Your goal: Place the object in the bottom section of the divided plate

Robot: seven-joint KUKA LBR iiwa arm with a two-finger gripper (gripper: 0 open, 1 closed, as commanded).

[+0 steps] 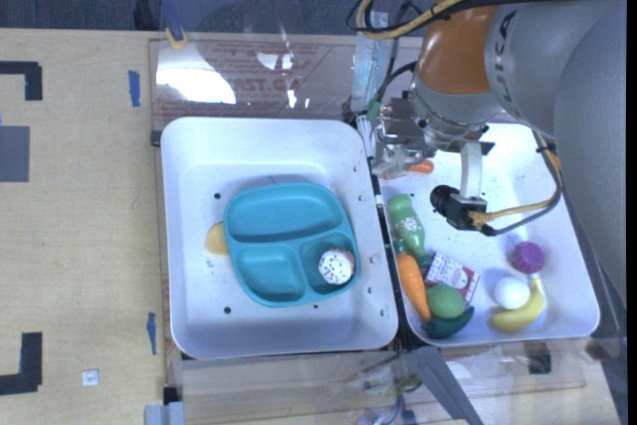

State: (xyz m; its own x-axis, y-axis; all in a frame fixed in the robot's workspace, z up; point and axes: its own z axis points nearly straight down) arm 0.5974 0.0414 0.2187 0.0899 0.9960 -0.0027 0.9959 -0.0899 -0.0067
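A blue divided plate point(284, 239) lies in the left bin point(189, 164). It has one wide section at the top and two smaller ones at the bottom. A white speckled ball point(336, 266) rests in the bottom right section. My gripper point(402, 152) hangs over the upper left corner of the right bin point(572, 264), close to the wall between the two bins. A small orange piece point(423, 167) lies just beside it. The wrist hides whatever is under the gripper.
The right bin holds a green bottle point(404, 222), a carrot point(414, 285), a red and white packet point(451, 275), a green lump point(448, 303), a white egg point(512, 293), a banana point(523, 312) and a purple piece point(528, 256). A yellow thing point(215, 238) peeks out left of the plate.
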